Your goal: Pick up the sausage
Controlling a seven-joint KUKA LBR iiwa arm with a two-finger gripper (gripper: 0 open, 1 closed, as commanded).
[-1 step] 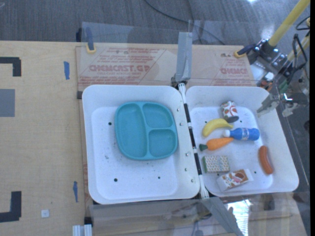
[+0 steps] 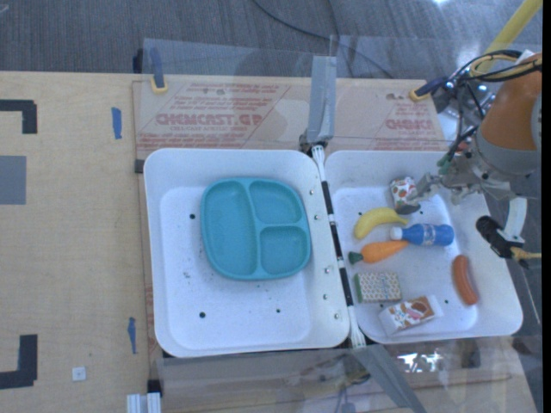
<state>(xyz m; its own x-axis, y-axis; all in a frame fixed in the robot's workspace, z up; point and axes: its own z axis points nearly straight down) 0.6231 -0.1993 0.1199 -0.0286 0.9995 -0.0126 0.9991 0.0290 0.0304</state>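
The sausage (image 2: 465,280), a short orange-red link, lies lengthwise near the right wall of the right bin (image 2: 499,321). The gripper (image 2: 437,185) hangs over the bin's back right part, just right of a small printed can (image 2: 401,193). It is well behind the sausage and apart from it, and nothing shows held in it. The grey arm with its orange band (image 2: 510,114) comes in from the right edge.
The right bin also holds a banana (image 2: 379,221), a blue bottle (image 2: 426,234), a carrot (image 2: 384,251), a speckled cracker block (image 2: 379,286) and a small carton (image 2: 407,314). A teal divided plate (image 2: 256,228) sits in the left bin (image 2: 172,317). Cables (image 2: 469,80) trail behind the arm.
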